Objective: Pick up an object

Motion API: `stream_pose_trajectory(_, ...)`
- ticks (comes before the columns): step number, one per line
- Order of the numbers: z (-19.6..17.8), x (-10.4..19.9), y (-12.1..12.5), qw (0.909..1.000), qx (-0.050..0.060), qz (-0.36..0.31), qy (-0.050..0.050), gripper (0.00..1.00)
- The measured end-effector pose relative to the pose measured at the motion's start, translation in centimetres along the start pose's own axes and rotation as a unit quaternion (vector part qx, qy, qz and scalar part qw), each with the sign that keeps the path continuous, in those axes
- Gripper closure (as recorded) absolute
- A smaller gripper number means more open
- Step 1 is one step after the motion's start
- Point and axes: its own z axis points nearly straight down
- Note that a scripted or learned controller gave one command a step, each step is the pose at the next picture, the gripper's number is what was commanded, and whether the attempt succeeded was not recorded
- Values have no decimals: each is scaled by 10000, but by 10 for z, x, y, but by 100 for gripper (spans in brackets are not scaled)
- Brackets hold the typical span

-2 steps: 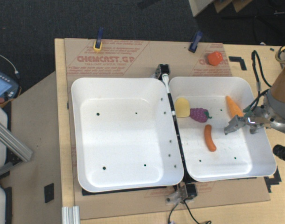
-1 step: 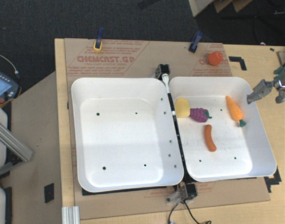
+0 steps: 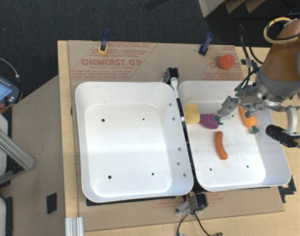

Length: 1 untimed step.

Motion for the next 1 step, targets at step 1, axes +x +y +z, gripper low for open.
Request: stream_pose_trajectory(1,98,52,-82,10000,70,24,22,0)
